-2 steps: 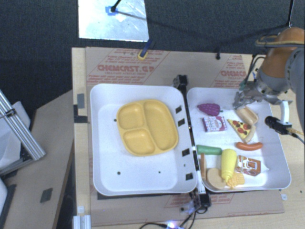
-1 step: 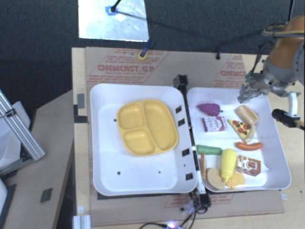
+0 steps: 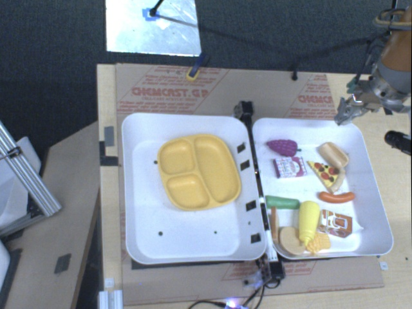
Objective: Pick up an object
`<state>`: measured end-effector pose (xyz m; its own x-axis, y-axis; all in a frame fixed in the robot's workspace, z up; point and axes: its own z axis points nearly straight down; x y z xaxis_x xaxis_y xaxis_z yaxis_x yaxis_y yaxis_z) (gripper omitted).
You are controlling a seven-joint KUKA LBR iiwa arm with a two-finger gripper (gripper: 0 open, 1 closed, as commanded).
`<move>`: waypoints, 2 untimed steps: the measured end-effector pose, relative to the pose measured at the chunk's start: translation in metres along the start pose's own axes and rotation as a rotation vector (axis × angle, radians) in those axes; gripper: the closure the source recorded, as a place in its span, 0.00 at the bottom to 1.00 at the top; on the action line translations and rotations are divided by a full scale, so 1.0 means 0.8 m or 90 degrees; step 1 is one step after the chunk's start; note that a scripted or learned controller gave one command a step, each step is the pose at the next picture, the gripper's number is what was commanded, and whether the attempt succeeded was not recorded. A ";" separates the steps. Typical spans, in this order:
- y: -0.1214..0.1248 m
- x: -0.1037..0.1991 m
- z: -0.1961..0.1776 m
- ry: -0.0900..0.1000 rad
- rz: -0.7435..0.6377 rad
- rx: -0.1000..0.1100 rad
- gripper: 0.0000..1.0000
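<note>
The right bin [image 3: 373, 172] holds several toy foods: purple grapes [image 3: 282, 147], a pink packet [image 3: 289, 167], a pizza slice [image 3: 326, 172], a bun [image 3: 333, 153], a red sausage [image 3: 336, 197], a green piece [image 3: 282, 203], a yellow bottle [image 3: 309, 216] and a corn cob [image 3: 317, 242]. My gripper [image 3: 347, 111] hangs above the bin's far right corner, apart from all of them, with nothing between its fingers. They look slightly spread.
A yellow divided plate [image 3: 197, 171] lies in the left bin [image 3: 141, 230]. A black divider [image 3: 252, 172] runs between the bins. A brown-and-white carton [image 3: 337, 224] and a tan round piece [image 3: 289, 240] sit at the right bin's front. Cardboard [image 3: 161, 89] lies beneath.
</note>
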<state>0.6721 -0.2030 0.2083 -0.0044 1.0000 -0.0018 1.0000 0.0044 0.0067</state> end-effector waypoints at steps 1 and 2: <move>0.002 0.000 -0.022 0.000 0.000 0.001 1.00; -0.019 0.071 -0.032 0.002 -0.003 0.003 1.00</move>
<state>0.6568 -0.1459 0.2340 -0.0092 1.0000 0.0012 1.0000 0.0092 0.0022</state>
